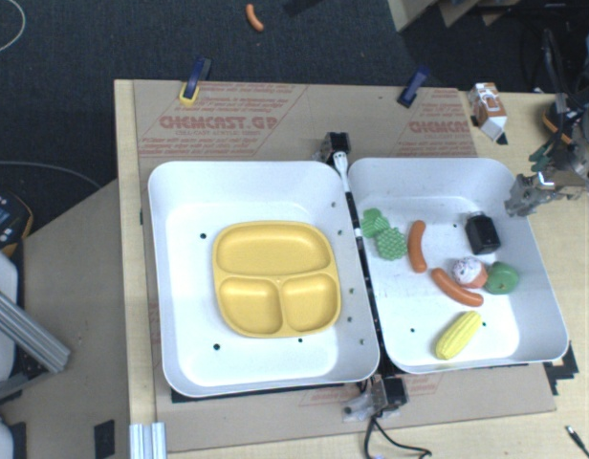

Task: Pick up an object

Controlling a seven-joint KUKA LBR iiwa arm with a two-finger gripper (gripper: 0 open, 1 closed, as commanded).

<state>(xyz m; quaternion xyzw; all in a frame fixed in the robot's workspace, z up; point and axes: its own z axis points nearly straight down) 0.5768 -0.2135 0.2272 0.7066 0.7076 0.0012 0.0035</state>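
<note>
The right bin (438,185) holds several toy foods: a green leafy piece (382,237), an upright orange sausage (418,245), a black block (483,233), a white and red ball (467,272), a green round piece (503,278), a second orange sausage (457,289) and a yellow corn cob (458,335). A yellow divided plate (275,277) lies in the left bin (180,199). My gripper (535,189) hangs over the right bin's far right rim, above and to the right of the black block, and touches no object.
The bins rest on a cardboard sheet (275,113) held by two clamps (192,82). A small carton (488,111) stands at the back right. An orange piece (254,17) lies on the dark floor behind the bench.
</note>
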